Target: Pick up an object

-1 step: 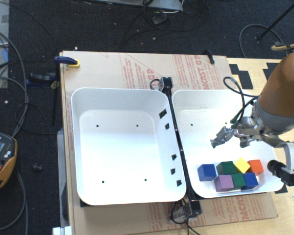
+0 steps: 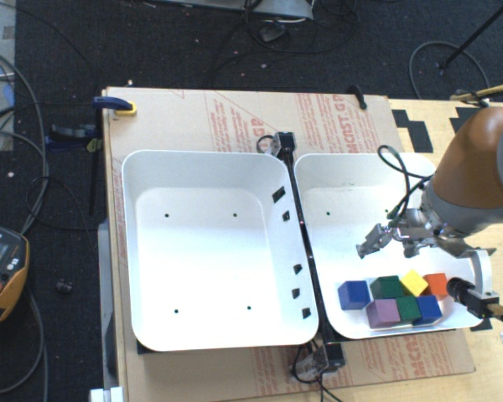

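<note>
A cluster of small coloured blocks lies in the front right corner of the right bin (image 2: pixel 344 174): a blue block (image 2: pixel 354 295), a purple block (image 2: pixel 383 312), a green block (image 2: pixel 389 288), a yellow block (image 2: pixel 414 283), an orange block (image 2: pixel 436 285) and another blue block (image 2: pixel 428 308). My gripper (image 2: pixel 375 243) hangs over the middle of the right bin, a little behind and to the left of the cluster, apart from the blocks. Nothing shows in its grasp. The grey arm with its orange band (image 2: pixel 484 162) reaches in from the right.
The left bin (image 2: pixel 201 249) sits beside the right one, with a black divider strip (image 2: pixel 300 241) between them. Both rest on a cardboard sheet (image 2: pixel 235 111). A blue clamp (image 2: pixel 113 105) is at the back left corner. Cables run around the bench.
</note>
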Controlling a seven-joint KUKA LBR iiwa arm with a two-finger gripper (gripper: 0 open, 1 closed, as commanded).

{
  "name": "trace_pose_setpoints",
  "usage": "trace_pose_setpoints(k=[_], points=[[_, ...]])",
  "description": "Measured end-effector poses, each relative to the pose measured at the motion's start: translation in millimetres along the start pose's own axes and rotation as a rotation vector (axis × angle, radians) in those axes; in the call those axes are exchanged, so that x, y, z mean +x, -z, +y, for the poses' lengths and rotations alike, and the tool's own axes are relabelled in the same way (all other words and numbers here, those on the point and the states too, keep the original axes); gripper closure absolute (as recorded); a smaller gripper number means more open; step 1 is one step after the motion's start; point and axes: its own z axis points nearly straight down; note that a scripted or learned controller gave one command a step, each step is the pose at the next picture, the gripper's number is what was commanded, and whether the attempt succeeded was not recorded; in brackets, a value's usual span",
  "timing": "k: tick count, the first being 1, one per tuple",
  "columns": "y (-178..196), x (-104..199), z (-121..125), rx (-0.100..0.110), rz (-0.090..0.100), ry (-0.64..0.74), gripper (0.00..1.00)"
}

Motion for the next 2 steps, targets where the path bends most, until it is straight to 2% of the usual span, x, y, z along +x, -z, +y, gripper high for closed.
trace_pose_setpoints(k=[1,2], points=[[-69,-27,20,-0.002,0.000,0.000,0.00],[-67,18,51,-0.007,-0.001,0.006,0.00]])
